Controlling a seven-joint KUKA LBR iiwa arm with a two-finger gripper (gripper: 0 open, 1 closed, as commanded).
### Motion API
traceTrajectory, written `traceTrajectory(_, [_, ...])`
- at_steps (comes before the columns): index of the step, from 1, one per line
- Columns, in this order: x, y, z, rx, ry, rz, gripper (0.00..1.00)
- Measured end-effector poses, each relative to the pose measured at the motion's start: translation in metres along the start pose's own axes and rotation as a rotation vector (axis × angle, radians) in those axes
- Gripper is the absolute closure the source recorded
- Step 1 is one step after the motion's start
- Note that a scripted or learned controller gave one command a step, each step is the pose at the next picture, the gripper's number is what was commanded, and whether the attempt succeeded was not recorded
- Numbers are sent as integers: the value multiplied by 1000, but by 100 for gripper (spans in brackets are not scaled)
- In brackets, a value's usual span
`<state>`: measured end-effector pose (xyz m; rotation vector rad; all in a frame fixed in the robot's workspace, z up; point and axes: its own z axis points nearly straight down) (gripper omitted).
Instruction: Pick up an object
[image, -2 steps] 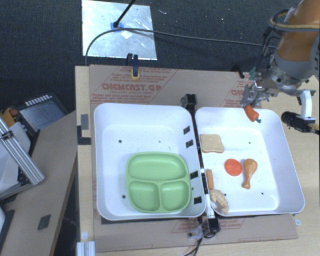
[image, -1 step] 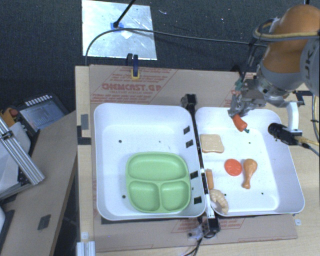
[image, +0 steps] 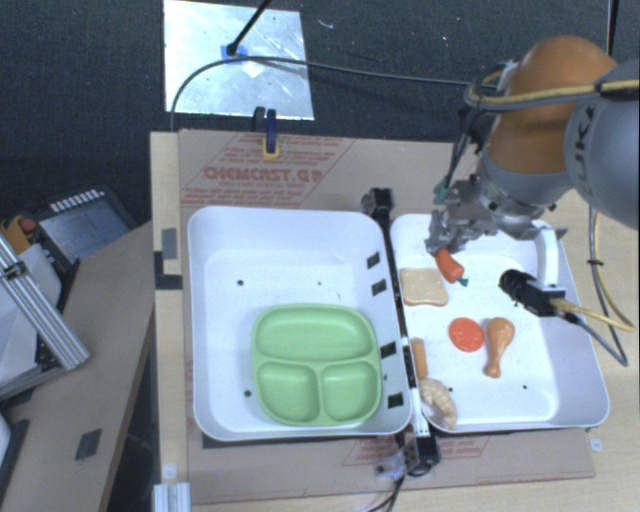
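In the right bin (image: 575, 375), my gripper (image: 443, 246) hangs low over the far left corner. A small orange-red carrot piece (image: 452, 267) pokes out right under its tip, touching or very close to it. The wrist hides whether the piece is gripped. A toast slice (image: 423, 288) lies just in front of the carrot piece. Further forward are a red tomato slice (image: 465, 334) and a brown chicken drumstick (image: 497, 344).
A shrimp (image: 438, 399) and an orange sausage-like stick (image: 419, 355) lie along the right bin's left wall. The left bin (image: 215, 300) holds a green divided plate (image: 315, 363). A black fitting with a yellow cable (image: 527, 290) reaches over the right bin beside the arm.
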<state>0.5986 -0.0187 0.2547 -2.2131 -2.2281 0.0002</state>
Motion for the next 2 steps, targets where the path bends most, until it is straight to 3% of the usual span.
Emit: traceTrajectory(2, [100, -36, 14, -1, 1, -1, 100])
